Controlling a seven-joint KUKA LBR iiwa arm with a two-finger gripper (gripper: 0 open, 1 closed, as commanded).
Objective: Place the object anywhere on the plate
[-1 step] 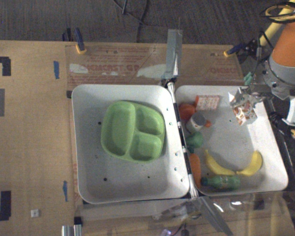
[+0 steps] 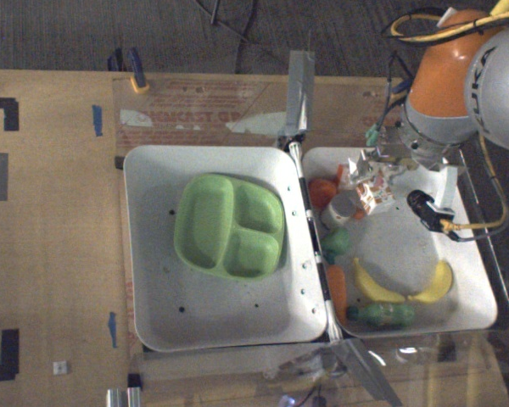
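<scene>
The pincer (image 2: 375,175) is hovering in the right bin (image 2: 471,308), seemingly gripping a light, crinkly snack packet (image 2: 369,195), best pinched across its flat middle, well apart from the green plate (image 2: 230,226)

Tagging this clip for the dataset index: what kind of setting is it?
Probably a robotics lab pick-and-place bench, not a kitchen. A wooden benchtop with tape marks bears two white bins; one holds a green divided plate, the other toy food such as a banana. The grey arm reaches in, cables trailing.
</scene>
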